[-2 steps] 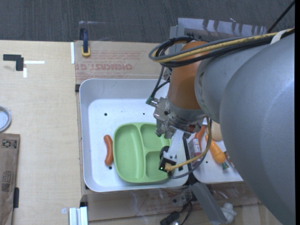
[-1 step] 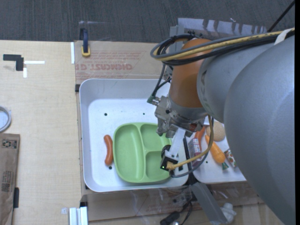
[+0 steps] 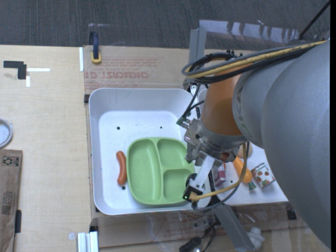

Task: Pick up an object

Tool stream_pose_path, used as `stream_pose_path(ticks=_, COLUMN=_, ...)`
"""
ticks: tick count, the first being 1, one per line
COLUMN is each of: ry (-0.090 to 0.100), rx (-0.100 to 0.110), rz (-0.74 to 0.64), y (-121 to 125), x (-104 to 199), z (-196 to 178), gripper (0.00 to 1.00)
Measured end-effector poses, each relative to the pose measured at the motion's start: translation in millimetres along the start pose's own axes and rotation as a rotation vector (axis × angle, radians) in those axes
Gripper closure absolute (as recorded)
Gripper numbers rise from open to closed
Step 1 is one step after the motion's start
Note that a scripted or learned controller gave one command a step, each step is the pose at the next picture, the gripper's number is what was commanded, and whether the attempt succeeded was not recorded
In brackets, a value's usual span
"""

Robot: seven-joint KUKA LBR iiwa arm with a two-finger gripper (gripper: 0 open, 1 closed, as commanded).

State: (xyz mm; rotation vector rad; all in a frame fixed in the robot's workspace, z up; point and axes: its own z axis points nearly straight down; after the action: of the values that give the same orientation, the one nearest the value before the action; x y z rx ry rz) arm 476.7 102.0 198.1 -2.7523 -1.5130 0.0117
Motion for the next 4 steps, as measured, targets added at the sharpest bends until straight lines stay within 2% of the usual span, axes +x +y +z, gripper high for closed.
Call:
stream_pose_path(ticks=2, ry=-0.007, rx=0.004, rz=-0.005, y=1, x=-1, z=-16, gripper=1.00)
stream_pose_path(ticks=3, ry=0.000, rx=-0.002, rz=0.224, y=-41, x=65, z=-19, gripper=1.00)
stream_pose_path(ticks=4, ry=0.001, rx=-0.003, rz=-0.108, y=2, x=31, z=-48, gripper=1.00)
